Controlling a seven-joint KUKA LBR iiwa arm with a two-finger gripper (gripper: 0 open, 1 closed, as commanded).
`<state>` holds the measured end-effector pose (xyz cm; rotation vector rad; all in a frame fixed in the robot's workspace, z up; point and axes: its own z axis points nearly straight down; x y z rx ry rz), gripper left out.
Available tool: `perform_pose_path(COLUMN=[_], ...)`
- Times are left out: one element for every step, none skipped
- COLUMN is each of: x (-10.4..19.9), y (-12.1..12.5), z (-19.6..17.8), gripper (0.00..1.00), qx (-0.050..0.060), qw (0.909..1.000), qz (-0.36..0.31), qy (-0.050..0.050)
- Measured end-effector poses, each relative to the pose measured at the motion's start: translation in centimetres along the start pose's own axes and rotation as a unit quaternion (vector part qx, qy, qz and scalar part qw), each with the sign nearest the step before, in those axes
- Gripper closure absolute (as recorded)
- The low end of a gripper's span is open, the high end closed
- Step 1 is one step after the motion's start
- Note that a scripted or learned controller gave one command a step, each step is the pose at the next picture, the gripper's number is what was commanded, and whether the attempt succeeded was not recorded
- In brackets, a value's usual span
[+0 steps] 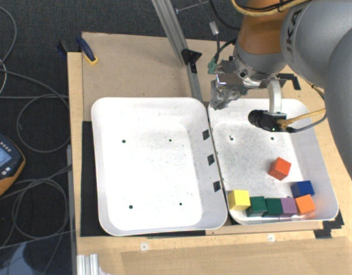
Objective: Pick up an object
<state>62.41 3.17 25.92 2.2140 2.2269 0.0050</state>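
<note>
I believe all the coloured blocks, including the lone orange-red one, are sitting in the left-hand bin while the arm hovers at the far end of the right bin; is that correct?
Not quite: the blocks are in the right bin, not the left bin. The camera view shows the orange-red block lying alone there, with the yellow block and the others lined along its near edge. The arm does hover at that bin's far end.
</note>
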Motion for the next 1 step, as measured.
perform_pose_path(x=[5.04], y=[1.19], z=[0.63], gripper=[1.0], qx=[0.0], qw=[1.0], qz=[0.0], qy=[0.0])
